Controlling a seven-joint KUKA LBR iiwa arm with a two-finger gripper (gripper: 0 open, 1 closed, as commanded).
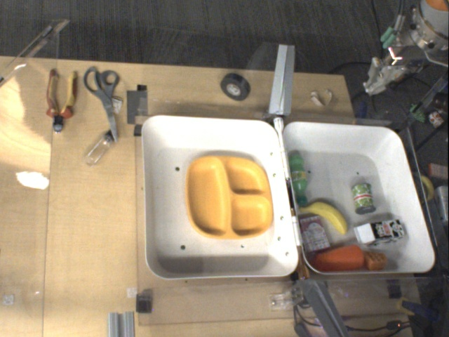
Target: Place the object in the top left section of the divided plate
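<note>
At upper right, above and outside the right bin (414, 142), the gripper (382, 72) hangs off the bench edge, well apart from all objects; whether it is apart or together cannot be told at this res. Nothing is seen held.

Left bin (158, 188): yellow divided plate (229, 193), one long section on its left side, two smaller sections stacked at right; all sections bare. Which corner counts as "top left" depends on plate orientation; judged from this view, the upper end of the long section.

Right bin: candidate objects, since the task names none: banana (328, 215), small green can (363, 196), green bottle (298, 174) against the dividing wall, orange carrot-like item (344, 258), white/black box (382, 232), dark packet (315, 233).

Step in hand (judgement): pre-grasp; no pick made yet, task at its start. Next move calls for descent into the right bin, approx. over one item, then carry across the wall between bins.

Room: can stands alone w/ open floor around it — easiest reach. Banana, packet, carrot crowd each other near the lower wall; bottle hugs the rim. Scissors (105, 93), pliers (59, 97), tape roll (235, 86) lie clear of the path.
</note>
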